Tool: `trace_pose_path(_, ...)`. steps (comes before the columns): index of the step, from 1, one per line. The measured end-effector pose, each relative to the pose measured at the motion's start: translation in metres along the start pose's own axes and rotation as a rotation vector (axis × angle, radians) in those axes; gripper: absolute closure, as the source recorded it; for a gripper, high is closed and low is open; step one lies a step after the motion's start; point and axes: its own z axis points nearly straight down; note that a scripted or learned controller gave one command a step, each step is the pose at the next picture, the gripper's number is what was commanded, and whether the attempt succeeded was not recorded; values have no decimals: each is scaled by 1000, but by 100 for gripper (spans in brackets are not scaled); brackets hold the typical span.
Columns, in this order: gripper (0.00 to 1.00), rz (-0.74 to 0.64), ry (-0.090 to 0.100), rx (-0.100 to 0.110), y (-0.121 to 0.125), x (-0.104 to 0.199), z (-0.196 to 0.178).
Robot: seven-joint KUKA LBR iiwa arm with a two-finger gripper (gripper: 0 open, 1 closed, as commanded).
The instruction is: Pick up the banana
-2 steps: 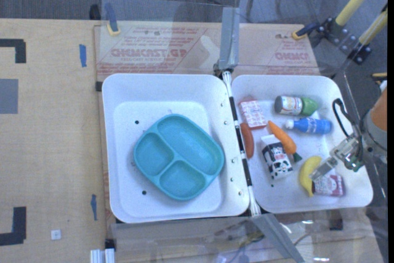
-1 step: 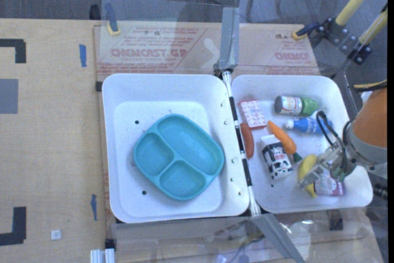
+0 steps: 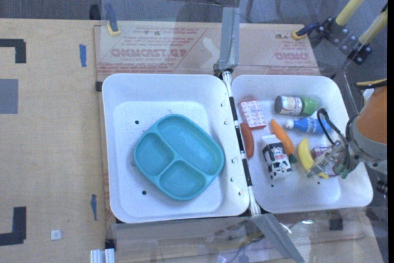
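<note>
On the left, the wooden tabletop (image 3: 49,151) carries black and blue tape marks. Next comes the left bin (image 3: 117,95), which holds a turquoise divided plate (image 3: 178,157) with three compartments, lying slightly turned. The right bin (image 3: 351,191) sits just beside it, their rims meeting at the middle.

Inside the right bin, nearest the shared rim, lies a reddish sausage-like toy (image 3: 247,138), with a small red-and-white packet (image 3: 252,113) above it. Further right stands a black-and-white carton (image 3: 277,158), and an orange carrot (image 3: 281,136) lies tilted just above it, touching or nearly so. A grey-and-green can (image 3: 295,105) lies on its side toward the far wall, with a blue-and-white bottle (image 3: 306,125) below it.

The banana (image 3: 305,154) lies right of the carton, near the bin's middle, on the floor of the bin. Just to its right the gripper (image 3: 326,164) is low in the bin; I cannot tell whether it is spread or closed, as the tip is blurred. The arm's orange band (image 3: 375,120) shows at the right.
</note>
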Motion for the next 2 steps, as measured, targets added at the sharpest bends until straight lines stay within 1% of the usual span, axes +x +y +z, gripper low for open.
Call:
trace_pose_path(1,100,216,15,11,50,23,-96)
trace_pose_path(2,100,237,15,11,151,20,-127)
